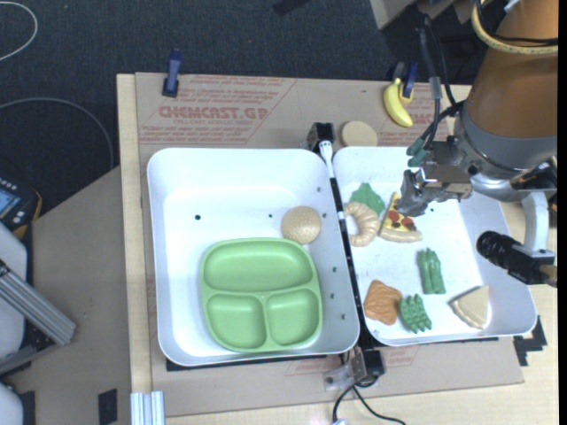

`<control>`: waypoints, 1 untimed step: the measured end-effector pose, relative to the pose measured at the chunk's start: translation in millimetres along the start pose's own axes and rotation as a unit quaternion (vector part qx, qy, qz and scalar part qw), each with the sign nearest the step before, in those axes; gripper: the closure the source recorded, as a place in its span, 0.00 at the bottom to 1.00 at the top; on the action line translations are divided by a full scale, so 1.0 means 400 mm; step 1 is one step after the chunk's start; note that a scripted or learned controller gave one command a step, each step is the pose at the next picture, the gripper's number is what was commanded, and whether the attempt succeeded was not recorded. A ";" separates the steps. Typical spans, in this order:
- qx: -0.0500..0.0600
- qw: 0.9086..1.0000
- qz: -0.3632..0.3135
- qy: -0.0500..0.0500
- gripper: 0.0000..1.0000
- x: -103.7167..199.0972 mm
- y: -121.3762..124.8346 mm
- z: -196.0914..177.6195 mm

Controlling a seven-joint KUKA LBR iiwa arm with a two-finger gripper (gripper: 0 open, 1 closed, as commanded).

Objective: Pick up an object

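- Where the arm reaches in from the right, its gripper hangs low over the far left part of the right bin, right above the pizza slice.
- Whether its fingers are spread or closed I cannot tell; the dark tips merge with the toy under them, and nothing is clearly caught between them.
- The pizza slice lies on the bin floor, just right of the croissant, which curls against the bin's left wall.
- A green leafy piece sits just beyond the croissant, to the left of the gripper.
- Nearer the viewer, a green asparagus-like piece lies mid-bin, apart from the pizza slice.
- Along the near edge sit an orange-brown piece, a dark green bumpy piece touching it on its right, and a pale wedge well to the right.
- In the left bin a green divided plate takes up the near half, with a tan round bun just beyond its far right corner.
- On the bench beyond the bins lie a banana and a tan disc.
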State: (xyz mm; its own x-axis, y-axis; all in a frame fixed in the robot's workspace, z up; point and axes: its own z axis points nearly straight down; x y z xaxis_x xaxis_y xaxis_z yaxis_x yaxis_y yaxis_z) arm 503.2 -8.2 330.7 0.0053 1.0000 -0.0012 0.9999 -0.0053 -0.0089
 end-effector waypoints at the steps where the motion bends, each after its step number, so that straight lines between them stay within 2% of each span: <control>1: -0.010 1.000 -0.007 0.002 1.00 0.148 -0.063 -0.242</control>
